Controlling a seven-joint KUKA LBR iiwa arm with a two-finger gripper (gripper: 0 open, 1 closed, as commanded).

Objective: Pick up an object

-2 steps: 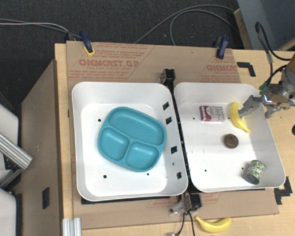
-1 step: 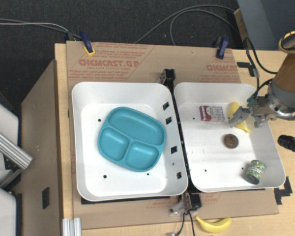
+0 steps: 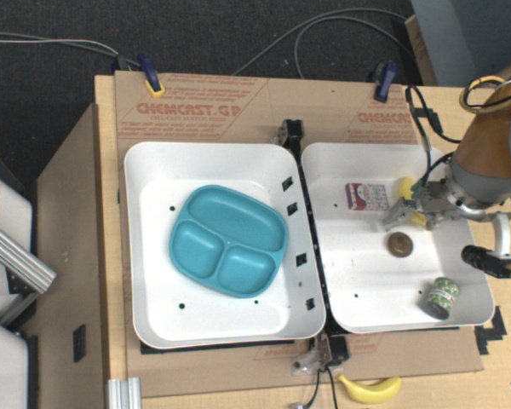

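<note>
My gripper hangs low in the right bin, near its far right side, fingers pointing left. A yellow object sits right at the fingers, partly hidden by them. A small maroon and white carton lies just left of the gripper. A round brown object rests below the gripper on the bin floor. A green patterned can lies on its side in the bin's near right corner. The view does not show anything held between the fingers.
The left bin holds a teal divided plate. A black divider with clips runs between the bins. A yellow banana-like object lies on the cardboard at the near edge. Cables trail behind the bench.
</note>
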